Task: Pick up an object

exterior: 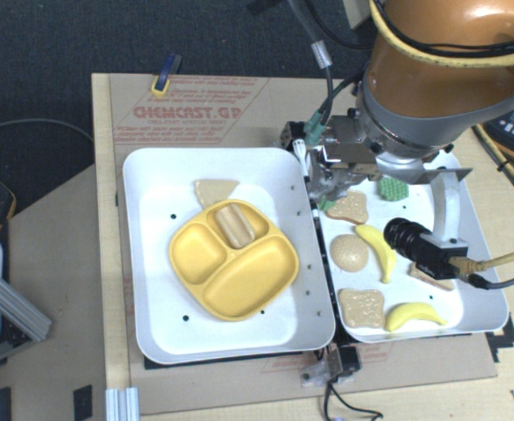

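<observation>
My gripper (329,182) hangs low over the far left corner of the right bin (478,226), close to the wall between the two bins. Just below it lies a tan bread-shaped piece (349,207). A green piece (393,189) sits to its right, partly under the arm. Further forward in the same bin are a round beige piece (349,253), a yellow banana (376,249), a square toast slice (362,306) and a second banana (415,316). I see nothing between the gripper's tips.
The left bin (152,261) holds a yellow divided plate (239,279) with a tan roll (234,224) in one compartment and a beige wedge (214,190) behind it. A brown piece (432,275) lies at the right bin's right side.
</observation>
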{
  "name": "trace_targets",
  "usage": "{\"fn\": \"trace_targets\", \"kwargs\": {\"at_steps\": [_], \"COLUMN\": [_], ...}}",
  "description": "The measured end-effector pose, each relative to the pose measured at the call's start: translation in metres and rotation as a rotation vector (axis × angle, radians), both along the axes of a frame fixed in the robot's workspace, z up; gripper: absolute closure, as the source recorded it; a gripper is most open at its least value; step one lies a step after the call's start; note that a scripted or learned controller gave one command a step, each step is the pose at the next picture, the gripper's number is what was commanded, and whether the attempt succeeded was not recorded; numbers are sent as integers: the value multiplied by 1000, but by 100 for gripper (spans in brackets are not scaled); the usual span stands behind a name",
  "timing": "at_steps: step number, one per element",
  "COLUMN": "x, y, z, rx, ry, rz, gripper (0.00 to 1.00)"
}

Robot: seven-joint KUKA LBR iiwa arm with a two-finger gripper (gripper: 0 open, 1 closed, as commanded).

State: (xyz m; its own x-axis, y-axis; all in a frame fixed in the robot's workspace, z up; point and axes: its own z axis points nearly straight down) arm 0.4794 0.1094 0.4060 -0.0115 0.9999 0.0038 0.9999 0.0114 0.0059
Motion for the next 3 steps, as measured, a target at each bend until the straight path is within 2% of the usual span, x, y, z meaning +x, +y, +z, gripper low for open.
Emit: {"fn": "trace_targets", "kwargs": {"at_steps": [1, 3], "x": [-1, 0], "y": [28, 27], "z": [-35, -12], "rx": [-4, -4], "ry": [12, 4], "rz": [-8, -8], "gripper": [100, 100]}}
